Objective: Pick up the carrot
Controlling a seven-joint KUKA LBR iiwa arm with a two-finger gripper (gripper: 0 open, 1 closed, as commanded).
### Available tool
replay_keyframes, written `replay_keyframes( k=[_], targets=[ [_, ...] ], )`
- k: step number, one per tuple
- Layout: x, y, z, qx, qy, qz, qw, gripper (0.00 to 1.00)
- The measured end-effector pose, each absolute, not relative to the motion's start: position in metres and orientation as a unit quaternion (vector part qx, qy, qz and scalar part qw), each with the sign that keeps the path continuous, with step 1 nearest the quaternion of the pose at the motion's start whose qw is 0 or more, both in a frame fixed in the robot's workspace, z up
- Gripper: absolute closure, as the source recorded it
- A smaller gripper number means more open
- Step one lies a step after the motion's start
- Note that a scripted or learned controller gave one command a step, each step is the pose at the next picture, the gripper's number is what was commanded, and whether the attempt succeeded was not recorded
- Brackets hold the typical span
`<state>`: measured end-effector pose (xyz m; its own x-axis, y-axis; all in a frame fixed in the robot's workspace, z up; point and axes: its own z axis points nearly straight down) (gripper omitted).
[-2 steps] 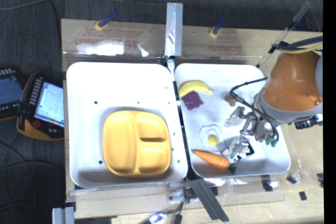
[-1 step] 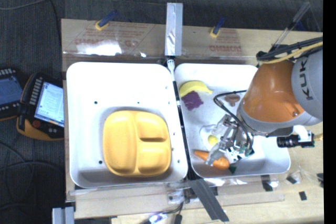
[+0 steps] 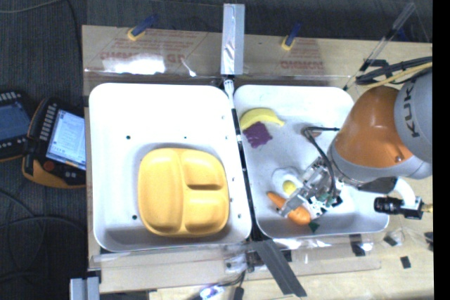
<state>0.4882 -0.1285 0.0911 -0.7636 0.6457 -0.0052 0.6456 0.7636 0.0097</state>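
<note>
Carrot [image 3: 292, 209] lies low in the right bin [image 3: 337, 98], near its front wall, just below a fried-egg toy [image 3: 287, 185]. Pincer [image 3: 304, 199] down over the carrot, touching it; grip state cannot be told. Banana [image 3: 259, 117] and purple piece [image 3: 257, 134] at bin's upper left. Yellow divided tray [image 3: 184, 190] in left bin [image 3: 112, 109].

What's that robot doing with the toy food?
The grey and orange robot arm has reached into the right bin, and its gripper is down right by the carrot. I can't tell if it has grabbed the carrot. A banana, something purple and a white and yellow toy lie in that bin too. The left bin has a yellow divided plate.
</note>
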Motion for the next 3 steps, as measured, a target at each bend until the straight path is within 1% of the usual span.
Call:
replay_keyframes(
  k=[1, 2, 3],
  targets=[
    [0.491, -0.129, 0.102, 0.344, 0.939, 0.0037, 0.008, 1.00],
    [0.526, -0.071, 0.240, 0.391, 0.920, -0.0006, 0.001, 1.00],
    [0.506, -0.010, 0.313, 0.372, 0.928, -0.0003, 0.001, 1.00]
  ],
)
